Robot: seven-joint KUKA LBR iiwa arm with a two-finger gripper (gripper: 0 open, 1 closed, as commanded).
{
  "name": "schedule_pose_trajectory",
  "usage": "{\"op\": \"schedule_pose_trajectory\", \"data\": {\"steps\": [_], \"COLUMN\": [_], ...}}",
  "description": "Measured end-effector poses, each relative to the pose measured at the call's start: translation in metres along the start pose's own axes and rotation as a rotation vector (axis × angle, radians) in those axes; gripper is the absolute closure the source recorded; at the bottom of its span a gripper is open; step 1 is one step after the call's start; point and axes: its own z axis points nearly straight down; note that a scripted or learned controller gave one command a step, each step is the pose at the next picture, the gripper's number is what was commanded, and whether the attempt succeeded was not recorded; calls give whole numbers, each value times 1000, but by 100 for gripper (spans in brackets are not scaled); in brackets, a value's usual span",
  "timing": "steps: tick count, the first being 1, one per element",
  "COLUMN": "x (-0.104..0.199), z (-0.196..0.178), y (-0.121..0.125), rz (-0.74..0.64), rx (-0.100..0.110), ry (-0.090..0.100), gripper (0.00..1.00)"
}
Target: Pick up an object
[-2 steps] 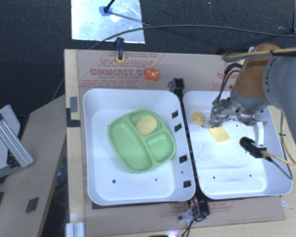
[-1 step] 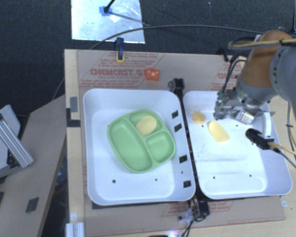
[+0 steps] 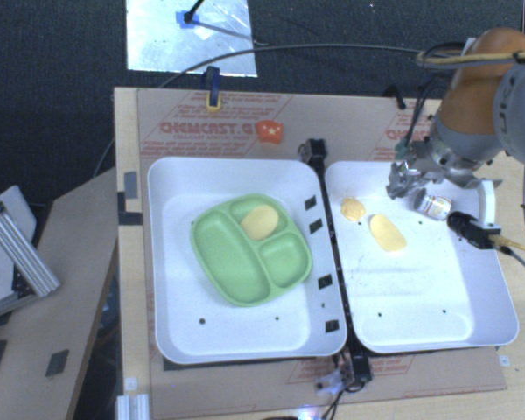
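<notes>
In the right bin point(image 3: 437, 322) lie two yellow pieces: a small round one point(image 3: 353, 209) near the bin's far left and a longer oval one point(image 3: 388, 233) just right of it. My gripper point(image 3: 402, 186) hangs over the far part of that bin, up and to the right of both pieces, apart from them. A green divided plate point(image 3: 236, 265) sits in the left bin point(image 3: 184, 322), with a pale yellow piece point(image 3: 261, 221) in its upper compartment.
A black clip strip point(image 3: 324, 234) runs along the seam between the two bins. An orange tag point(image 3: 269, 131) and a blue-and-yellow clamp point(image 3: 213, 88) sit on the cardboard behind the left bin. A metal frame point(image 3: 17, 243) stands at the far left.
</notes>
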Motion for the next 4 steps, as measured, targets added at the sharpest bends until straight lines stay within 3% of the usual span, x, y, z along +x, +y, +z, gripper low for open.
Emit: {"op": "schedule_pose_trajectory", "data": {"steps": [1, 4], "x": [0, 141], "z": [-50, -47], "y": [12, 8], "rz": [-1, -4], "rx": [-2, 4], "ry": [-1, 3], "gripper": [100, 100]}}
